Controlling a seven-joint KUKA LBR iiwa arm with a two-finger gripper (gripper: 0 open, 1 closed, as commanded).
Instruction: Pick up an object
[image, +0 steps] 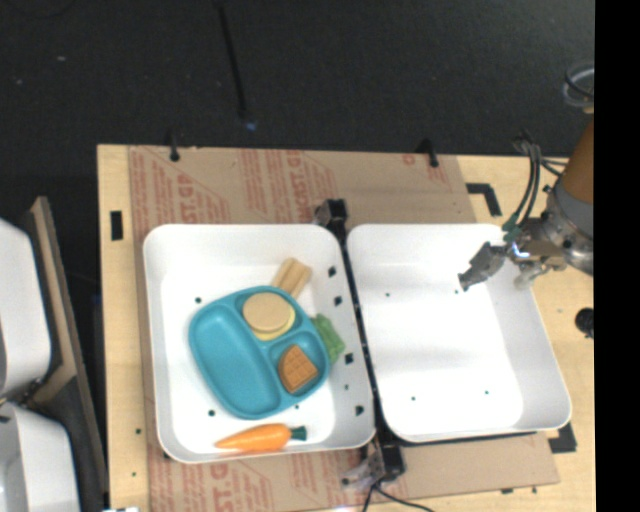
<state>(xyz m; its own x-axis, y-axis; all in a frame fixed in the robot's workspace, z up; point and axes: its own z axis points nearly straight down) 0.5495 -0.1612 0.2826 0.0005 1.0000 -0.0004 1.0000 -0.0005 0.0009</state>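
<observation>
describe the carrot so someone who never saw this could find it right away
Start at the left white bin, the one that holds the blue divided tray. Look along the bin's near edge, just below that tray, where the carrot lies on its side on the white floor. It is the one bright orange, tapered piece with a small green top, and it lies outside the tray, unlike the tan round and brown pieces in it.

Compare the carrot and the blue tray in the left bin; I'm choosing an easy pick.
The carrot is orange, slim and small; the tray is blue, broad and far larger. The carrot lies bare on the bin floor near the front wall; the tray sits mid-bin and carries a round tan piece and a brown waffle-like piece. Both lie flat in the left bin.
</observation>
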